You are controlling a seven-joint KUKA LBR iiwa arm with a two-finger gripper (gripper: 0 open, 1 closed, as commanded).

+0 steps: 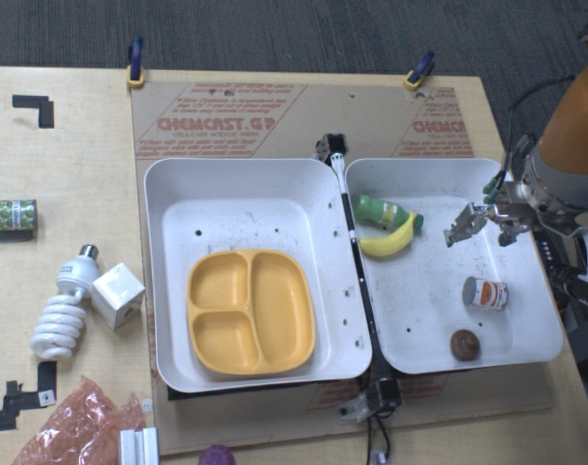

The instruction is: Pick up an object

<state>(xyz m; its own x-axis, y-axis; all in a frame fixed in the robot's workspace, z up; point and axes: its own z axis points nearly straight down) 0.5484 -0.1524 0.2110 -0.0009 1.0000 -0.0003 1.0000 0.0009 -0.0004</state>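
Over right bin (526, 352), gripper (465, 227) hangs near upper right, fingers spread, nothing between. Below it: small can (485, 294), brown ball (465, 344). Banana (387, 240), green bottle (384, 210) touching, upper left.

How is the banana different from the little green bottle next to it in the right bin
The banana is yellow and curved; the green bottle is green, straight and has a yellow label. The bottle lies nearer the bin's far wall, the banana just in front of it. Both lie on their sides, touching, in the right bin near the divider.
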